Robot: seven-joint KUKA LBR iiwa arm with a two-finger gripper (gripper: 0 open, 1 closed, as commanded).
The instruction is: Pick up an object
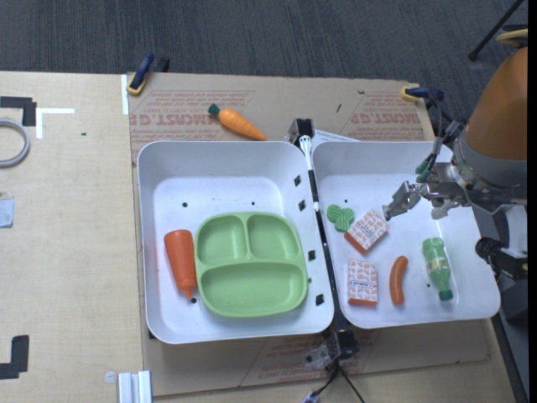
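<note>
From the camera above the bench we see our gripper (401, 201) hanging over the right bin (478, 305), toward its back half, with the arm reaching in across that bin's right wall. Its fingers look spread apart with nothing between them, so we count the hand as released and empty.

Candidates for the pick all lie in the right bin. The nearest is a small red-and-white carton (367, 230), tilted, near the bin's left wall, just in front of and to the left of the fingertips. A green ridged toy (340, 217) sits touching or almost touching the carton's left corner. Nearer the front edge lie a second carton (362, 281) and, just beside it, a red sausage (398, 280). A green bottle (436, 267) lies toward the front right corner.

We judge the tilted carton the natural target. To do it well we should centre over it, turn the wrist so the fingers close across its narrow side, and come straight down, keeping clear of the green toy so it is not pinched along with it.

The left bin (159, 313) holds a green divided plate (252, 263) and an orange cylinder (179, 261); a toy carrot (237, 122) lies on the cardboard behind it.
</note>
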